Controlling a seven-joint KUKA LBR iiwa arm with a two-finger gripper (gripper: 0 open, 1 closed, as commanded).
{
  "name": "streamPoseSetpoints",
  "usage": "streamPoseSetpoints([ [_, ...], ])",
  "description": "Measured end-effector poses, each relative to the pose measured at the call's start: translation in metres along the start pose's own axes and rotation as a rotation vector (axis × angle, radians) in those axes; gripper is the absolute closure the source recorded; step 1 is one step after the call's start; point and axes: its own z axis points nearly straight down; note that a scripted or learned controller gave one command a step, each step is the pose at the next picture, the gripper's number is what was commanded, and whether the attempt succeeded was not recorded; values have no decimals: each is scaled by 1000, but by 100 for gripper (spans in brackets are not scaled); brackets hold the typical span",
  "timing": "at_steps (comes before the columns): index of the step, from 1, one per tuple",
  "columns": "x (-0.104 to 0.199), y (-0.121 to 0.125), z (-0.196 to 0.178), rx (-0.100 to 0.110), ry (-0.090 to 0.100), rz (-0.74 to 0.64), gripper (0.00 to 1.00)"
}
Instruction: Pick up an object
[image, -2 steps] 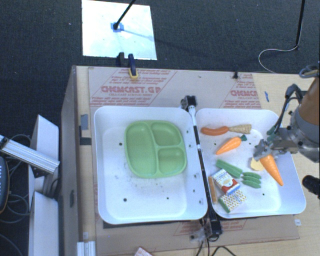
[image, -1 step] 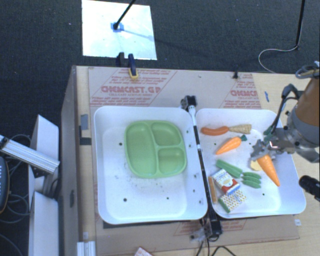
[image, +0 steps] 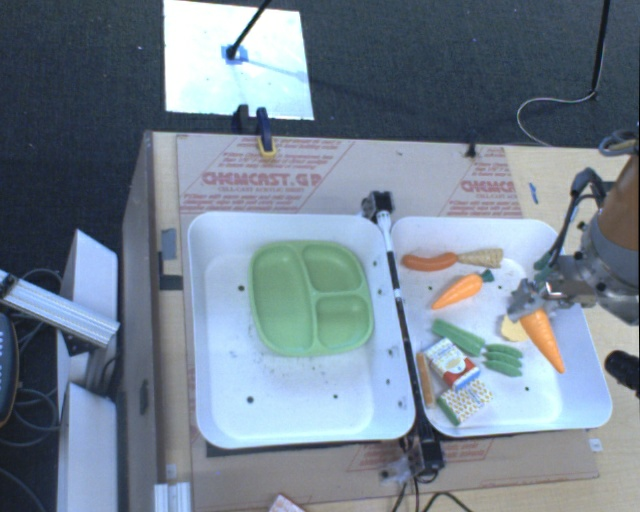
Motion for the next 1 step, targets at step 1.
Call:
streamPoseSetpoints([
  [1, 9, 0, 2, 0, 0, -2, 100],
])
